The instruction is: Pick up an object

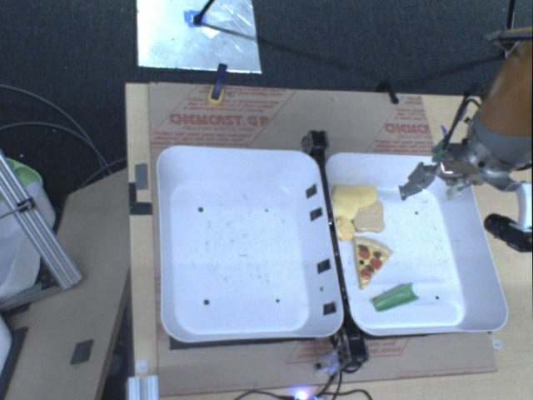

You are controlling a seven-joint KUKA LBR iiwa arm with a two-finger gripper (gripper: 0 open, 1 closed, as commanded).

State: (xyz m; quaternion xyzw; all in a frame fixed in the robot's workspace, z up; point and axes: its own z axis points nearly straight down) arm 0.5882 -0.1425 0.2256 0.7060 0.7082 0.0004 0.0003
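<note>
Leftmost, the left bin (pixel 241 240) sits on the table (pixel 100 215), its right wall touching the black clips of the divider (pixel 321 215) that joins it to the right bin (pixel 466 248). Taking that divider as the landmark: just to its right, in the right bin, lies a cluster of toy food, a yellow piece (pixel 354 197) with a tan cracker-like piece (pixel 370 217) touching it, then the pizza slice (pixel 371 261) just below, its long axis running roughly parallel to the divider with the point toward the near rim. Further right of the divider and nearer the front rim lies a green piece (pixel 392 297), its long axis slanting across the bin. Farthest from the divider, the end effector (pixel 416 182) hangs above the bin's back half, apart from every item; whether it is spread or pressed together cannot be told from this slanted view. The yellow and tan pieces lie closest, to its left and slightly toward the front, so a pick probably means shifting toward the divider and descending.
</note>
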